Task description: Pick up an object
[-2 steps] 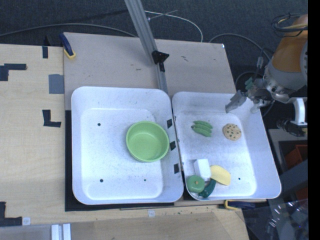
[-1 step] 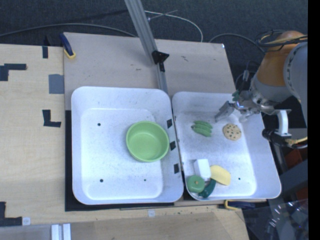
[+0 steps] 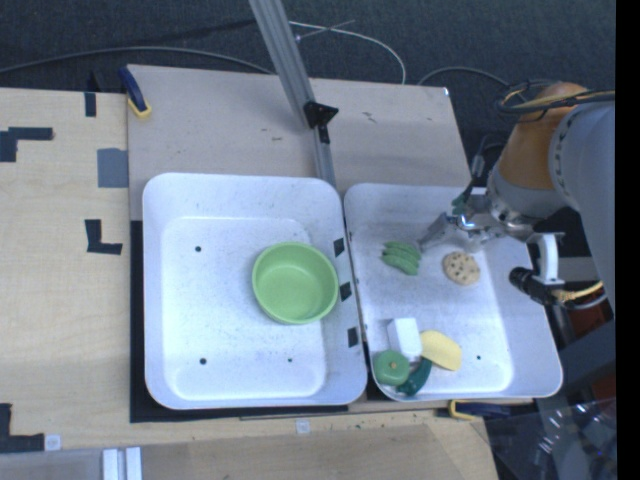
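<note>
My gripper (image 3: 455, 236) hangs over the far part of the right bin (image 3: 520, 313), open with nothing between its fingers. A round speckled cookie (image 3: 461, 267) lies just below it in the view. A green leafy piece (image 3: 401, 258) lies to the gripper's left. At the near edge of that bin sit a white block (image 3: 405, 332), a yellow piece (image 3: 441, 350) and a green round piece (image 3: 392, 368) with a teal piece (image 3: 417, 376) against it. A green bowl (image 3: 294, 283) rests upright in the left bin (image 3: 185, 298).
A slanted metal pole (image 3: 285, 53) with a black clamp stands behind the two bins. The grey arm with its orange band (image 3: 540, 148) comes in from the right, with cables and a white bracket (image 3: 546, 258) beside the right bin's edge.
</note>
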`<state>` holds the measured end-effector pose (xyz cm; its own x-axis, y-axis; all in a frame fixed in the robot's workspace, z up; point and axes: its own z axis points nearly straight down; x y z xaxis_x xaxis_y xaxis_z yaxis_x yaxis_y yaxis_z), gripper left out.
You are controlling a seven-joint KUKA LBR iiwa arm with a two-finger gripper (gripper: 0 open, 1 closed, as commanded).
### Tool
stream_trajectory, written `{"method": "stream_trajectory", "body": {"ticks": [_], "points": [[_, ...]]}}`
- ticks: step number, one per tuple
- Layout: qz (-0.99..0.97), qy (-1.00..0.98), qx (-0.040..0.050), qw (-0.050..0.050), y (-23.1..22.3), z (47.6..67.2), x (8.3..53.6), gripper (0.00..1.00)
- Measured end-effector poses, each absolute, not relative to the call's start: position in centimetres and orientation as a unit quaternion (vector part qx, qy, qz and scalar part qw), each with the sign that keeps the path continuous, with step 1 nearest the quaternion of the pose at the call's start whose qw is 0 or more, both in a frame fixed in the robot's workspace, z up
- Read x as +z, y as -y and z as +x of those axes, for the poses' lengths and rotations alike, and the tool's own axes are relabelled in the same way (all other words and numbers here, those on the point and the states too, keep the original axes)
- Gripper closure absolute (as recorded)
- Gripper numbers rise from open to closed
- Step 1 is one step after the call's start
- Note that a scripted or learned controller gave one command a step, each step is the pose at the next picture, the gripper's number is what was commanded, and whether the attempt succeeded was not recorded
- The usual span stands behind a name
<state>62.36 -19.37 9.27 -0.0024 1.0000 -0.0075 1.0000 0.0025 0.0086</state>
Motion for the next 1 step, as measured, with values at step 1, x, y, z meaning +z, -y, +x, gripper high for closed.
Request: {"method": "stream_trajectory", "body": {"ticks": [1], "points": [[0.706,-0.708,-0.0014,0.000,19.14,62.08,9.86,1.00]]}}
